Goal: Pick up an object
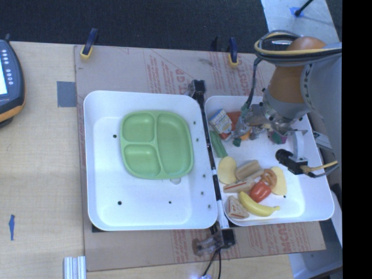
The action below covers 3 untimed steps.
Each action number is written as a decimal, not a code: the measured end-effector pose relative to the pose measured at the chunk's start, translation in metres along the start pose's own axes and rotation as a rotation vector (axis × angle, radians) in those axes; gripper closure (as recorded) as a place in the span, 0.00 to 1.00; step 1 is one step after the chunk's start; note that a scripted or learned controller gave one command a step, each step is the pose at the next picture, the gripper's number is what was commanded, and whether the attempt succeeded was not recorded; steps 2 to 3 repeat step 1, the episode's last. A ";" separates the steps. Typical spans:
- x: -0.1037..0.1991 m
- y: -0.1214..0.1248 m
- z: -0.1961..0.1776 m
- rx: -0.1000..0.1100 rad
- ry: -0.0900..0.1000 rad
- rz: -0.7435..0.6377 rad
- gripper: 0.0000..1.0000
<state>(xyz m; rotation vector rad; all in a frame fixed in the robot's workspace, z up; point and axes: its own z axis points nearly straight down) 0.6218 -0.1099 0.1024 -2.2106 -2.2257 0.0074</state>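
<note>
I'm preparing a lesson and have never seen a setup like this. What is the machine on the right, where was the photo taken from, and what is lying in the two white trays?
One camera above the bench looks down at a slant. The grey robot arm with an orange band reaches in from the right; its claw is low over the right bin, among small items. Whether it grips anything cannot be told. That bin holds toy food, including a banana and a red pepper. The left bin holds a green divided plate.
</note>
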 end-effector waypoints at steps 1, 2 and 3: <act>0.094 0.005 -0.096 -0.012 0.003 -0.005 1.00; 0.094 0.005 -0.096 -0.012 0.003 -0.005 1.00; 0.094 0.005 -0.096 -0.012 0.003 -0.005 1.00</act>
